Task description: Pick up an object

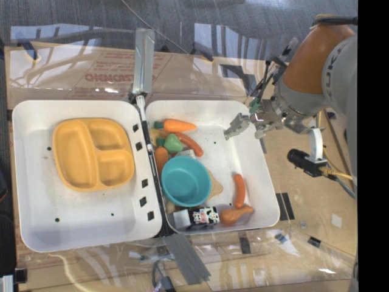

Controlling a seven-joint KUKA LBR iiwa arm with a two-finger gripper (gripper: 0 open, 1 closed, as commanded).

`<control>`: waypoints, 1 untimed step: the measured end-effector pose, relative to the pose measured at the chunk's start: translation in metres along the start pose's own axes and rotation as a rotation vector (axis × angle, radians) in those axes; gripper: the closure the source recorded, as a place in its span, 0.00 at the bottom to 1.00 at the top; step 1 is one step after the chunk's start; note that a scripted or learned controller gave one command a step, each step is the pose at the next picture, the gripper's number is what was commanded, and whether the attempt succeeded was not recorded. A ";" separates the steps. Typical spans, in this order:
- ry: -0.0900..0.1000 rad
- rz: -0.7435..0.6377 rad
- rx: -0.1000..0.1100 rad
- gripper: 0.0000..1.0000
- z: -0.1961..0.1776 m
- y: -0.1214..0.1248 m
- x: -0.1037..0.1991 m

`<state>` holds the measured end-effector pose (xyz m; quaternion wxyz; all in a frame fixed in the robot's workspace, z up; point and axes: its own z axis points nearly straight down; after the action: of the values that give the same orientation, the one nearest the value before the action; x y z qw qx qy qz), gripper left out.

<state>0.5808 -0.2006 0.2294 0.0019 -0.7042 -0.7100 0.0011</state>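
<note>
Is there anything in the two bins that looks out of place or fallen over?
Nothing looks spilled or broken. The right bin is crowded: the teal bowl sits tilted against toy food on its left, and a small cow-patterned carton lies on its side.

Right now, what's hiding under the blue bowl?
The blue bowl lies on other toys. A tan flat piece pokes out on its right, and an orange sausage on its upper left. Whatever lies beneath its middle is covered.
</note>
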 end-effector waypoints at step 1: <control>-0.001 -0.049 -0.007 0.00 0.135 -0.063 -0.010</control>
<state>0.5177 -0.2108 0.0948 -0.0009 -0.6866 -0.7271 -0.0010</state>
